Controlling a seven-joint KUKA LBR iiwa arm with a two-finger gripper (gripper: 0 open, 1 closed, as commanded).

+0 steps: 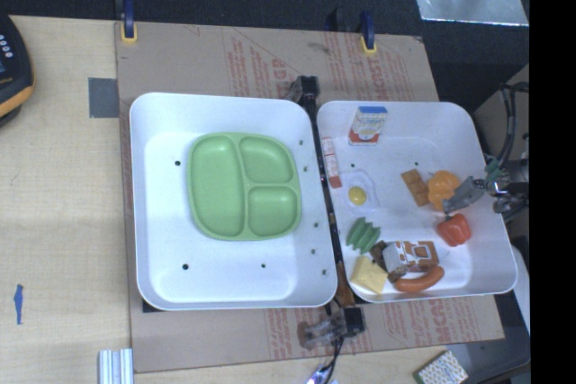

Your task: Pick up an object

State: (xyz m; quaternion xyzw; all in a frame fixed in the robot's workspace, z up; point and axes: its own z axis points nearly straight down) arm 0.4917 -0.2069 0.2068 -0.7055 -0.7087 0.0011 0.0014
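camera view:
left bin (153,193): a green divided plate (243,185) is held at its middle.
right bin (481,261): toy foods are scattered inside.
carton (368,124): lain near the far wall of the right bin.
yellow piece (357,194): set near the bin's middle.
brown block (414,186): lain just beside an orange fruit (443,186).
red pepper (454,229): placed just nearer than the orange fruit.
green vegetable (363,234), cheese wedge (368,276), small box (410,255), sausage (418,281): clustered at the near wall.
gripper (461,196): seen low at the bin's right side, its tip between orange fruit and red pepper; how far the claw is parted cannot be told, and no held object can be made out.
bench (63,220): covered by cardboard under both bins.
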